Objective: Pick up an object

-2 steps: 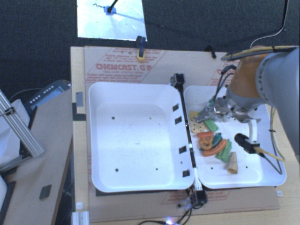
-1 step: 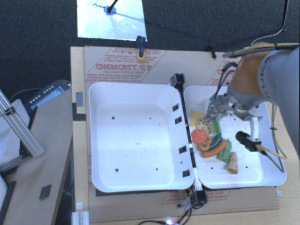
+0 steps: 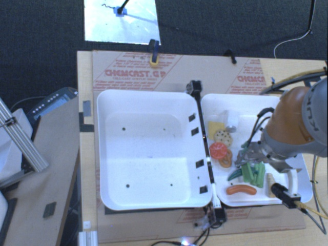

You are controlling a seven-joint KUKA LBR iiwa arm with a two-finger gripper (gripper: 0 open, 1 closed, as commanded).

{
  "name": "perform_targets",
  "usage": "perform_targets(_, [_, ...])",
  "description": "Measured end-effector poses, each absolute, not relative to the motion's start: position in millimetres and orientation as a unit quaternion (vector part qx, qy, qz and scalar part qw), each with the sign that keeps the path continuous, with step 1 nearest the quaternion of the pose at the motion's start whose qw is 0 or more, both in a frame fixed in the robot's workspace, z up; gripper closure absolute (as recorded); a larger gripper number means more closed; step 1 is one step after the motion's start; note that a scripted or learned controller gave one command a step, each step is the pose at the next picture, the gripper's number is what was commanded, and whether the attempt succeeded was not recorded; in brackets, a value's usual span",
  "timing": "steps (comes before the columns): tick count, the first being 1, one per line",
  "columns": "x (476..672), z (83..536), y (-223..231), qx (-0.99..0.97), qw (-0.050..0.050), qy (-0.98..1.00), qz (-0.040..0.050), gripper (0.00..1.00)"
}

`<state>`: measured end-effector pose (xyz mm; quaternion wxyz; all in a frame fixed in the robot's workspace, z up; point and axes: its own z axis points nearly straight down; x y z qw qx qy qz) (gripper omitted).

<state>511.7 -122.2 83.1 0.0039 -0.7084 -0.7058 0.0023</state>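
Bench (image 3: 133, 65): pale wood top with a printed sheet under two shallow white bins set side by side, their inner walls touching along a black clipped seam. Left bin (image 3: 110, 188): broad floor, rounded corners, wide open room from wall to wall. Right bin (image 3: 215, 104): narrower free space; all goods crowd its near half, against the seam-side wall and the near edge, while the far corner by the seam keeps a bare patch of floor. Contents of right bin: yellow block (image 3: 216, 127) nearest the far side; cookie (image 3: 222, 136) touching its near edge; red tomato (image 3: 219, 150) just beside the seam wall, with an orange-brown piece (image 3: 225, 162) touching it; green bean bundle (image 3: 254, 173) toward the middle, a darker green piece (image 3: 235, 175) at its seam side; sausage (image 3: 241, 189) lying flat along the near edge, close to the near wall. Arm (image 3: 294, 122): grey with an orange band, enters over the right bin's outer wall and covers much of that side. Gripper (image 3: 247, 158): low over the bin, just above the far end of the green bean bundle and near the orange-brown piece; whether it is spread or pressed together cannot be told, and nothing can be seen pinched in it. Cables (image 3: 297, 35) trail across the bench's far right corner.
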Motion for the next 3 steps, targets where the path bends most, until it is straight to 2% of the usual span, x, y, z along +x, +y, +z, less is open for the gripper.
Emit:
perform_targets(1, [558.8,139.5,-80.3,-0.704,-0.003,-0.71,-0.0024,1.0])
perform_targets(2, [559.8,112.3,-107.1,-0.707,0.0,-0.707,0.0005,1.0])
perform_targets(3, [499.7,82.7,-123.3,-0.708,0.002,-0.706,0.0012,1.0])
